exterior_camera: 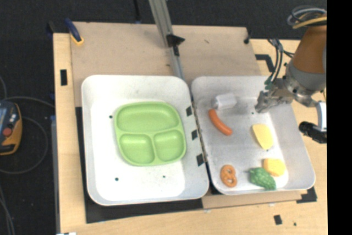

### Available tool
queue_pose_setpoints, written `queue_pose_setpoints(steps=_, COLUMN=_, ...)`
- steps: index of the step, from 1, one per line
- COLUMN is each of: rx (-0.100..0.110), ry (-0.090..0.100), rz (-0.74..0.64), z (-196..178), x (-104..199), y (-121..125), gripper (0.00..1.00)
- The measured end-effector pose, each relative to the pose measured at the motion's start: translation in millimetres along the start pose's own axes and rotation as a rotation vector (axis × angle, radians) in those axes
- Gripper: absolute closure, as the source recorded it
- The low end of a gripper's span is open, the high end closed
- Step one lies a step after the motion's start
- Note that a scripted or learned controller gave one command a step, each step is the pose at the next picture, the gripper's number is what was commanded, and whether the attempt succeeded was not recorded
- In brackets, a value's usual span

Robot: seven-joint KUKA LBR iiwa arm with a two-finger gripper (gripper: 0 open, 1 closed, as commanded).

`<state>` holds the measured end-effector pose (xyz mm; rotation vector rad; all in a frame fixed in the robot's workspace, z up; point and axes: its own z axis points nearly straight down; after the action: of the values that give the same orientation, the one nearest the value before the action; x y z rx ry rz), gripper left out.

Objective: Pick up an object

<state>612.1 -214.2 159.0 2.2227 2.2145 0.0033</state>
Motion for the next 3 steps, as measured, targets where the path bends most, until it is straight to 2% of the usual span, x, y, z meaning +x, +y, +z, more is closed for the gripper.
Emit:
queue_pose_setpoints(steps=1, rx=-0.001, ry=-0.001, rz=-0.005, z=-50, x=-2, y=1, gripper=1.00)
queue_pose_setpoints(steps=2, rx=0.003, ry=0.001, rz=-0.009, z=-49, x=51, y=-14, gripper=1.00)
queue_pose_setpoints(steps=3, rx=0.003, ry=0.002, rz=-0.010, z=-50, x=95, y=-14, gripper=1.00)
